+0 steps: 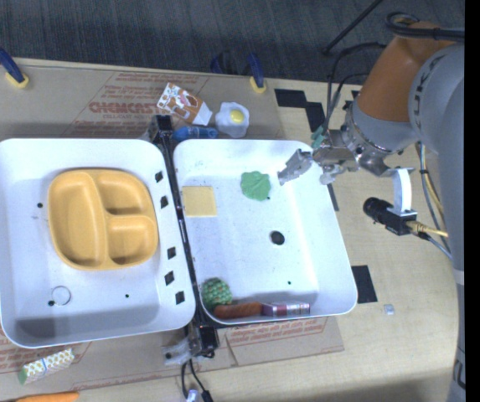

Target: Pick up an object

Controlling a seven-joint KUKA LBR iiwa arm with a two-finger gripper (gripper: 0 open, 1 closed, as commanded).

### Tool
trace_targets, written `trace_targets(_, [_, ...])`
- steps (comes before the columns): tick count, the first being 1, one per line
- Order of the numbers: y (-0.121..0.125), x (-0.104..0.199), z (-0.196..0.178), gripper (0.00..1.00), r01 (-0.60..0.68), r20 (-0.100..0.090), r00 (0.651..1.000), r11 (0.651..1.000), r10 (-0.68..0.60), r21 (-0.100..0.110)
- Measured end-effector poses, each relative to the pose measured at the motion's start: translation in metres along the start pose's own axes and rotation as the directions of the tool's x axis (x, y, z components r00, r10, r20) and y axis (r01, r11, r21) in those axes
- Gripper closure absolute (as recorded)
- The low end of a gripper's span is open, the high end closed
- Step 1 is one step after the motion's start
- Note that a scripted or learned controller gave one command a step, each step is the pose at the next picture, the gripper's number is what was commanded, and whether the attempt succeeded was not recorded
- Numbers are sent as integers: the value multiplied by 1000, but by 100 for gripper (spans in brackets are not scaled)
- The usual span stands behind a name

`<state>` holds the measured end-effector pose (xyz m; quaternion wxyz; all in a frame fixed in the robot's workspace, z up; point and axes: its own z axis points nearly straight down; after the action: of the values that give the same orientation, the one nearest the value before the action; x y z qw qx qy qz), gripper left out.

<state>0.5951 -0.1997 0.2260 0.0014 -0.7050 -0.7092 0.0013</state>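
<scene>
Several small things lie in the right bin (327, 249), and we take the green leafy piece (255, 185) as the likeliest target, since it sits at the far side of that bin, just left of the gripper (294, 166). The gripper hangs over the bin's far right corner, its tip close to the green piece but apart from it, with nothing between its fingers; whether they stand apart or together we cannot tell at this size.

We judge the green piece to be light and soft, perhaps a toy lettuce leaf, so it should give under pressure and not slip much. Its crumpled middle looks the best place to pinch, coming from above, because the thin edges may fold away.

Other candidates lie in the same bin: a flat yellow square (199, 200) near the left wall, which we expect to be hard to get under, and a green netted ball (216, 291), a red sausage (238, 311) and a dark tube (286, 309) along the near wall. The left bin (13, 224) holds a yellow divided tray (103, 218).
</scene>
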Motion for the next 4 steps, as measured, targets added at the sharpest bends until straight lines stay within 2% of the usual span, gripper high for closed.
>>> trace_targets(1, [36, 1, 135, 0, -93, -1, 996, 996, 93, 1])
trace_targets(2, [63, 64, 134, 0, 75, 0, 997, 997, -75, -2])
trace_targets(3, [63, 64, 123, 100, 81, 1, 997, 997, -81, -1])
trace_targets(4, [63, 64, 123, 0, 81, 0, 997, 997, -81, -1])
